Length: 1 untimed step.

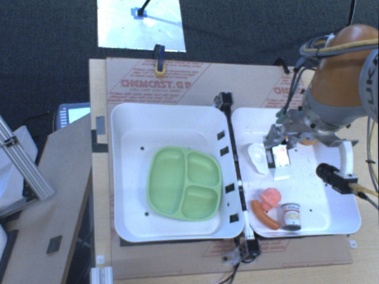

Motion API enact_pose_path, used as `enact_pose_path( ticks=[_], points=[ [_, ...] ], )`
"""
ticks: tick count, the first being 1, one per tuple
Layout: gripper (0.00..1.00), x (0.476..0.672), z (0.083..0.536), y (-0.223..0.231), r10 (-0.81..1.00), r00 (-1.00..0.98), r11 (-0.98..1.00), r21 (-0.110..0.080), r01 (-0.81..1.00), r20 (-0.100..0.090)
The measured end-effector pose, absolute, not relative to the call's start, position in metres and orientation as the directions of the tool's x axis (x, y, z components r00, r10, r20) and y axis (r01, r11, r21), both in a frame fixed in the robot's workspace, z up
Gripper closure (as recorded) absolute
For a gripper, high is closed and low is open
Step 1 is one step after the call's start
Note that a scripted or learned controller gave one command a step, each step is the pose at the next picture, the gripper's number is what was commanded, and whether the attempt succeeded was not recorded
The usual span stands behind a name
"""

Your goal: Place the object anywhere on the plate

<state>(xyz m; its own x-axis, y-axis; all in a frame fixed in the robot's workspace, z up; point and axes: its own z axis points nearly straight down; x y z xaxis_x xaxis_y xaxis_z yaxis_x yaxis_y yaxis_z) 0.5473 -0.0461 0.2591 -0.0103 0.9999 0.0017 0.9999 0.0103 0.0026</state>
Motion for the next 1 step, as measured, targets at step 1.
enact_pose_path(
  ticks=[1],
  points=[
    [1.0, 0.5467, 0.2576, 0.0103, 1.0, -0.011, 0.011, 0.002, 1.0, 0.002]
  ],
)
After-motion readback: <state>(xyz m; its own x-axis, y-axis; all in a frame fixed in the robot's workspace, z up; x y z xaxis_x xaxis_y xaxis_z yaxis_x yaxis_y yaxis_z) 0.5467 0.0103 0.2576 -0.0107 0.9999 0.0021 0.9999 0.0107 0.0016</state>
